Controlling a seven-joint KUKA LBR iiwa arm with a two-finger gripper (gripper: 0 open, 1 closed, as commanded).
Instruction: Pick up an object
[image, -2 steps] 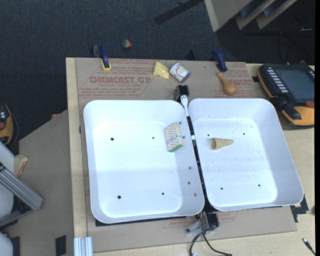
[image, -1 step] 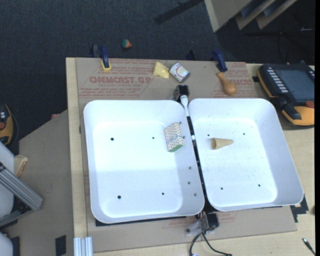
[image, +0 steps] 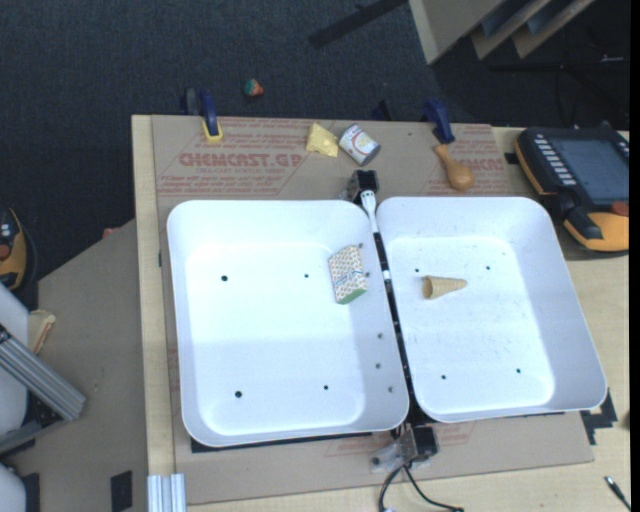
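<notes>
Two shallow white bins sit side by side on the bench, and each holds one loose thing: the left bin (image: 200, 330) has a small patterned carton (image: 347, 273) lying close to its right wall, and the right bin (image: 560, 300) has a tan cone-shaped piece (image: 442, 287) resting near its middle, pointing right, well apart from every wall. Neither is held by anything; both lie flat on the bin floors. How the tool stands cannot be told from this view, so the pick looks not yet begun. The risks seem to lie in the objects themselves. The carton lies just beside the seam between the bins, so a descent there could, I judge, catch the rim or pin the carton against the wall rather than close around it. The cone tapers, so a squeeze across it may push it out sideways, or let it roll on the smooth floor. Off the bins, a yellow wedge (image: 321, 140), a small white box (image: 359, 144) and an orange-brown pear-shaped piece (image: 455, 167) lie on the board behind.
</notes>
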